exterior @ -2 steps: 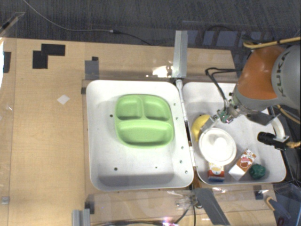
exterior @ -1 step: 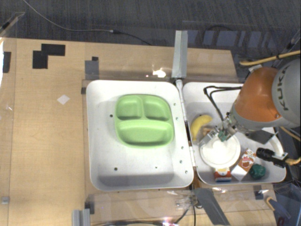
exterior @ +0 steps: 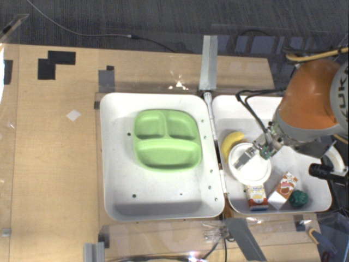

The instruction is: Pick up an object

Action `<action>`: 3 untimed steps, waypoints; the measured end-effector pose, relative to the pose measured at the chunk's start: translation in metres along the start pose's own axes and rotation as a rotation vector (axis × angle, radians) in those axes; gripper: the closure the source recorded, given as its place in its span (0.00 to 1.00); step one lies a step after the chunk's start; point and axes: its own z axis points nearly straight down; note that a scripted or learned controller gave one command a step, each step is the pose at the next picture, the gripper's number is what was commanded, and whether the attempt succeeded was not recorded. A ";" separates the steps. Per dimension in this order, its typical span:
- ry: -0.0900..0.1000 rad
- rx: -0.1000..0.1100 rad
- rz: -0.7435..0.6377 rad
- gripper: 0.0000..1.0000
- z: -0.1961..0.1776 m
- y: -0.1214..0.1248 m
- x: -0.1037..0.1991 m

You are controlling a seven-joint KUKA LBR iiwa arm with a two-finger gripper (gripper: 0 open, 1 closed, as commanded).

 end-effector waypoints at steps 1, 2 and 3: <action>-0.004 -0.005 0.001 1.00 -0.011 0.002 -0.002; -0.004 -0.005 0.001 0.00 -0.011 0.002 -0.002; 0.001 0.003 0.145 0.00 0.059 0.047 -0.087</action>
